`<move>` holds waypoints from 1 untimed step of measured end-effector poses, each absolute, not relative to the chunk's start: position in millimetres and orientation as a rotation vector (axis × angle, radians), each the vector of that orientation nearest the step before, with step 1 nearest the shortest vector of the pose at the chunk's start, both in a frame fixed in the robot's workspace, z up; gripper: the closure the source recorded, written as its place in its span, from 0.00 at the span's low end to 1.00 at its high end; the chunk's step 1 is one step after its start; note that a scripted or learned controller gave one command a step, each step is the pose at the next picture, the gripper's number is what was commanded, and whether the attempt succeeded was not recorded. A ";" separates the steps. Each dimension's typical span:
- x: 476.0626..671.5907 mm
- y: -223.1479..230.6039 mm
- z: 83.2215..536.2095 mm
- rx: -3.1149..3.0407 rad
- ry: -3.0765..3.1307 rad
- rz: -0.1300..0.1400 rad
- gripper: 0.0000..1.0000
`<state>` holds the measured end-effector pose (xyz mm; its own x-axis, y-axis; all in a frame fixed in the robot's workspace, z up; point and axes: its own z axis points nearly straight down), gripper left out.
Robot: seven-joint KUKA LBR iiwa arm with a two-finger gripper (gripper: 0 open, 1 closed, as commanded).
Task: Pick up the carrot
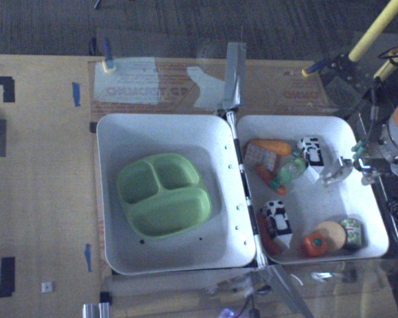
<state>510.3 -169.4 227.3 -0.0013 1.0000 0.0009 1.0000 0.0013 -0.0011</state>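
We see the carrot [270, 146] lying on its side at the far end of the right bin [366, 211], just beside the divider between the two bins and resting against a small printed packet [257, 156]. Just right of the carrot sits a black-and-white cow figure [311, 150]; just below it lie a green bottle [290, 169] and a small red-and-orange piece [270, 179]. Farther from the carrot, toward the bin's near end, we find a second cow figure [276, 218], a red tomato-like piece [314, 244], a tan round piece [331, 234] and a small green can [352, 232]. The gripper [334, 171] hangs over the right side of this bin, well apart from the carrot, its pale fingers spread with nothing between them. Left of the carrot, across the divider, the left bin [113, 244] holds a green sectioned plate [163, 194].
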 end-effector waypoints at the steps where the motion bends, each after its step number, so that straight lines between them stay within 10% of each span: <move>1: 588.1 -154.0 141.8 -2.023 -2.407 -0.002 0.00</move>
